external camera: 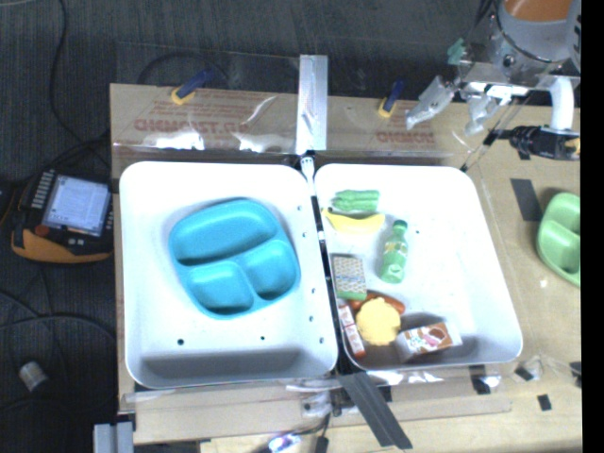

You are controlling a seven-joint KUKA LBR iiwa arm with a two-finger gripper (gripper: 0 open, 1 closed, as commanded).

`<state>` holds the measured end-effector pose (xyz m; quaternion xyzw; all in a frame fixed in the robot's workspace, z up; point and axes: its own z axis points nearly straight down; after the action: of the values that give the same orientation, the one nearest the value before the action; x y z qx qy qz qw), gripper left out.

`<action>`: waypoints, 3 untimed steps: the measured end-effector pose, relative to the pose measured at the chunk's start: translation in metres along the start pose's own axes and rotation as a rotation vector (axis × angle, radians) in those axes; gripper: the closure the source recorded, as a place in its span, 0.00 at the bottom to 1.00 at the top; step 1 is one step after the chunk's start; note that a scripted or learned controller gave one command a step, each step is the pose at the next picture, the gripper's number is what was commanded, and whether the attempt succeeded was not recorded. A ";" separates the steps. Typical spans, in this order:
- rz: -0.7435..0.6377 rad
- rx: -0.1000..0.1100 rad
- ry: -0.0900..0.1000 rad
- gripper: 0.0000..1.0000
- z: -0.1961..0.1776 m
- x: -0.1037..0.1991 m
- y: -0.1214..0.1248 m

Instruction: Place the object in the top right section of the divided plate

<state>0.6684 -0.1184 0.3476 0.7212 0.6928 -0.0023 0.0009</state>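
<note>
Reddish printed lettering on the cardboard sheet (pixel 217 121) behind the bins, beside and below the gripper (pixel 451 105), too blurred and glare-covered to read, label on the small carton (pixel 427 339) illegible, no other legible text

Arm's gripper (pixel 451 111) hangs at upper right, fingers (pixel 427 108) spread apart.

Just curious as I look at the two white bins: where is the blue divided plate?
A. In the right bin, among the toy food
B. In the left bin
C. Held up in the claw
B: the blue divided plastic plate lies alone in the shallow white left bin.
</note>
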 end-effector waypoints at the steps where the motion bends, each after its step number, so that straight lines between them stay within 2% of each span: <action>1: 0.000 0.000 0.000 0.00 0.000 0.000 0.000; 3: 0.000 0.000 0.000 0.00 0.000 0.000 0.000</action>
<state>0.6684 -0.1184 0.3476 0.7212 0.6928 -0.0023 0.0009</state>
